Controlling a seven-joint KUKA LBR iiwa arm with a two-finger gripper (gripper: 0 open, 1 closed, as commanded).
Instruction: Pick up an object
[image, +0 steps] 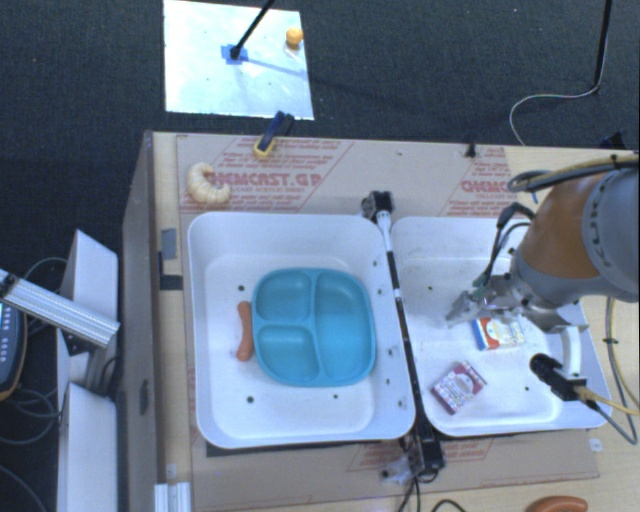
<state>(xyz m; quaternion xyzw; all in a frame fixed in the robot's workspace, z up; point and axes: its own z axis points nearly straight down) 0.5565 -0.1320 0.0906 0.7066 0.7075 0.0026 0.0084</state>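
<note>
- Gripper sits over the right bin; whether its jaws are open or closed can't be made out.
- Red packet lies diagonally.
- Cardboard lettering is too blurred to read.

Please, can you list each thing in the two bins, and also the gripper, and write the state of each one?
Blue divided plate: flat in left bin, compartments bare.
Orange sausage: lying beside plate's left edge.
White card packet: flat in right bin, under the gripper.
Red packet: flat, apart from gripper.
</note>
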